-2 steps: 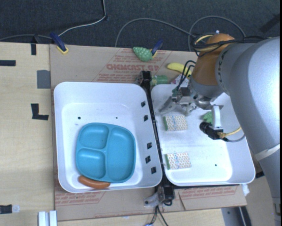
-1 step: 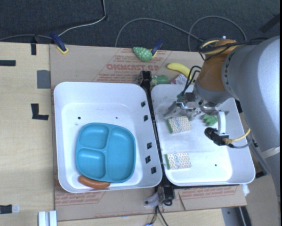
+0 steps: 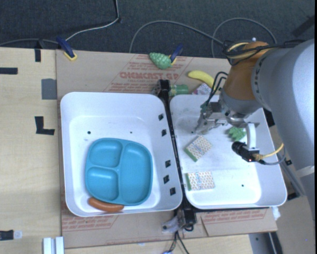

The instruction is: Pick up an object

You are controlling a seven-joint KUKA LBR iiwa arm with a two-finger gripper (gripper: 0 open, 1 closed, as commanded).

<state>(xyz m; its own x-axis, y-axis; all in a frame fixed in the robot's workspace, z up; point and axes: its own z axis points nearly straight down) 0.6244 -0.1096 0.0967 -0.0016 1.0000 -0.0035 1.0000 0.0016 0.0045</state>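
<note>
Arm: we see the grey arm (image 3: pixel 285 89) reaching in from the right, its orange band (image 3: pixel 243 78) above the wrist, bent over the upper part of the right bin (image 3: pixel 264 194).
Gripper: we place the gripper (image 3: pixel 203 125) low over the right bin's floor, near its upper left; its thin metal fingers (image 3: pixel 199 124) slant down and to the left; we see nothing between them; whether they are spread or closed we cannot tell, as they blur together at this size.
Nearest object: we find a small checkered green-and-white packet (image 3: pixel 198 147) lying flat just below the fingertips, tilted; whether the tips touch it we cannot tell.
Other things in the right bin: a second patterned packet (image 3: pixel 201 180) lies flat lower down, near the left wall; a small green item (image 3: pixel 236 133) sits just right of the gripper, partly hidden by the wrist; a black cable fitting (image 3: pixel 243 150) hangs off the wrist below it.
Left bin (image 3: pixel 79 110): we see a blue divided plate (image 3: pixel 118 171) lying in its lower half; an orange sausage-shaped toy (image 3: pixel 105 205) rests against the plate's lower edge.
Outside the bins: a yellow banana (image 3: pixel 200 78) and a green knobbly toy (image 3: pixel 160 60) lie on the cardboard (image 3: pixel 105 73) above the bins, well apart from the gripper.
</note>
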